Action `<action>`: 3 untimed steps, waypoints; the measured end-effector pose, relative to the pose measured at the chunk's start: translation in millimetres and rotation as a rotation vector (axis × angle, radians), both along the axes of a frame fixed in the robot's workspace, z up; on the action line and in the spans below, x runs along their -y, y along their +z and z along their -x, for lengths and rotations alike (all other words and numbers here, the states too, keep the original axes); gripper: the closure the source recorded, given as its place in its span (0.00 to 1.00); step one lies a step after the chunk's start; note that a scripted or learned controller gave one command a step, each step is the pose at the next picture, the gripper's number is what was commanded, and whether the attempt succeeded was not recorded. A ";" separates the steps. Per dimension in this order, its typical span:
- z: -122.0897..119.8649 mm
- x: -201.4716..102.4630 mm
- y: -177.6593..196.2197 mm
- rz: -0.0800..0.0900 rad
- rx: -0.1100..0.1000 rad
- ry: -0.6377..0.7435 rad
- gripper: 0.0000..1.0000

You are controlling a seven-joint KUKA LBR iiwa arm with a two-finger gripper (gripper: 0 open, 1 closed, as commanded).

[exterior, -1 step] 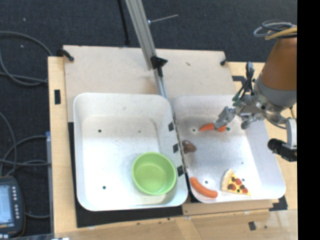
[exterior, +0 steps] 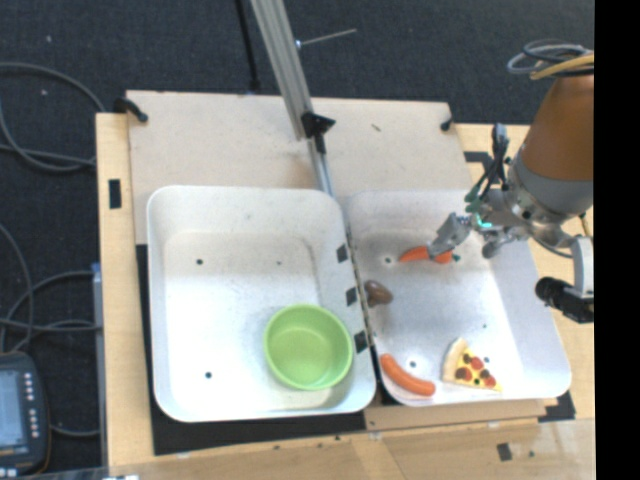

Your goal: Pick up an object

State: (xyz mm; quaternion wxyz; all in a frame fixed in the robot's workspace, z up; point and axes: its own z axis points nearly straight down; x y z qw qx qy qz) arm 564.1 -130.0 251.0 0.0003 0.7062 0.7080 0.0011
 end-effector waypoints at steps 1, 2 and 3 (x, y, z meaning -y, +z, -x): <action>3.5 0.3 -42.5 0.003 -0.005 -0.004 0.00; 2.1 4.0 -105.6 0.003 -0.007 -0.004 0.00; 2.5 5.7 -152.4 0.004 -0.003 -0.004 0.00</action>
